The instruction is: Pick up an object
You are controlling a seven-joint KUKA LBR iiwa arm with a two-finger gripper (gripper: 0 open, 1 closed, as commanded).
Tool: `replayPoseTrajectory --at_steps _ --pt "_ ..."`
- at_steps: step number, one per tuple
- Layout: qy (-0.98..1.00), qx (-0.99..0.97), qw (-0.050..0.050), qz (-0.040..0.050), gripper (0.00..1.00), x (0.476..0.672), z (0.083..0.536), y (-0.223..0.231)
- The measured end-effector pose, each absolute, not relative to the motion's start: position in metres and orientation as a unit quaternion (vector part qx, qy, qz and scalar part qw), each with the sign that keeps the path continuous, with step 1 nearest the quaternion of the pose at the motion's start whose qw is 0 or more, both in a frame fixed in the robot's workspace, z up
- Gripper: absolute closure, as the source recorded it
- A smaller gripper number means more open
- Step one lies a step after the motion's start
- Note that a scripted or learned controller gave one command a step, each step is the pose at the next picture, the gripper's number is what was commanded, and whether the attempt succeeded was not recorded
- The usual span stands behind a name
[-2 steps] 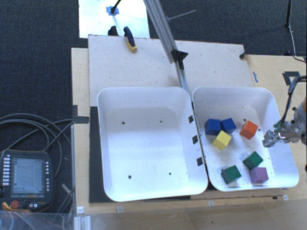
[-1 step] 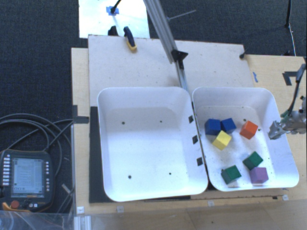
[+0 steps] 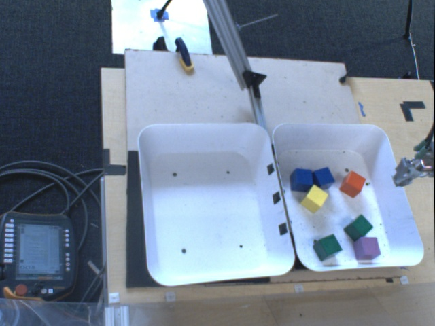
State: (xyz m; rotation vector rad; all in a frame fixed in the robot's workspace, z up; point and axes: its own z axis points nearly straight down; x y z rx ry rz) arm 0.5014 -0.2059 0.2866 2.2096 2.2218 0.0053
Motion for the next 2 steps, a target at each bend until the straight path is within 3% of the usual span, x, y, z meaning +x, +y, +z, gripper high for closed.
replayPoseTrajectory --at_steps 2 --pt "0.711 0.703 0.0 0.0014 1.0 0.523 0.257 -0.107"
